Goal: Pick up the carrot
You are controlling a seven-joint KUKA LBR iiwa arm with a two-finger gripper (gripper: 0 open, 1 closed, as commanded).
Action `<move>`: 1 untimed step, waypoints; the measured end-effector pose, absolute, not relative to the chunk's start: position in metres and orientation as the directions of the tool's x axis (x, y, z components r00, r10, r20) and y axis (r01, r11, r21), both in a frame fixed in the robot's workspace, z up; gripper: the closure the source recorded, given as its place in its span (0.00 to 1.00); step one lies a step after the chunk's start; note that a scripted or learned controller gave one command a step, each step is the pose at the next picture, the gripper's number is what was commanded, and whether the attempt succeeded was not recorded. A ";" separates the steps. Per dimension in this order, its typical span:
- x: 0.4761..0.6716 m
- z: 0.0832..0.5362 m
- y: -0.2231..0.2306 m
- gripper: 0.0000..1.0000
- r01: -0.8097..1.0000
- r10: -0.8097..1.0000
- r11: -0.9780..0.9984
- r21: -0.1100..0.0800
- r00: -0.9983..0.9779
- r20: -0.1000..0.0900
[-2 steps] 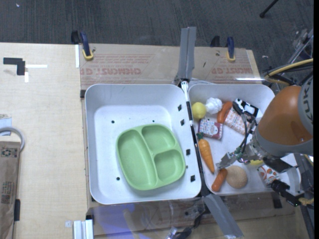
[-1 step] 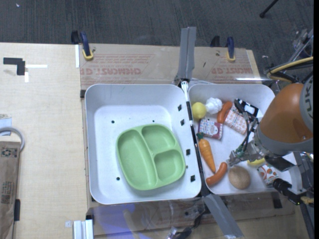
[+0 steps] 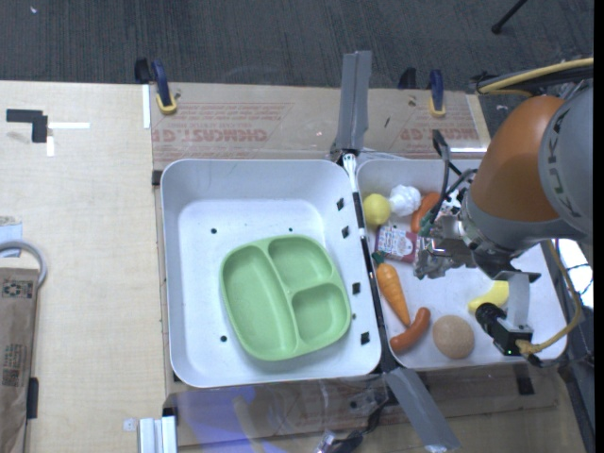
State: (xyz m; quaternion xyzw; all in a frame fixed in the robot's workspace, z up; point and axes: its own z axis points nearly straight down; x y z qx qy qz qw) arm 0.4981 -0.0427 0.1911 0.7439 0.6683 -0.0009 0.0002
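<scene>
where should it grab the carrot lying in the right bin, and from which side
Probably at the carrot's thicker upper half, coming straight down from above with the end effector closing across its width. It lies flat on the bin floor, long axis running top to bottom. The narrow tip sits close to the sausage, so the upper half leaves more room.

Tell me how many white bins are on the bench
2. The left bin holds a green divided plate; the right bin holds the carrot and other food items, partly hidden by the arm.

This looks like a robot lab: two white bins (image 3: 179, 281) are clamped to a wooden tabletop (image 3: 85, 215), with toy food (image 3: 453, 336) and a big robot arm (image 3: 528, 168).
</scene>
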 end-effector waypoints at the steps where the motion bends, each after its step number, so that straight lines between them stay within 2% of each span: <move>1: 0.491 0.216 -0.158 1.00 0.990 0.990 -0.139 -0.002 0.139 -0.002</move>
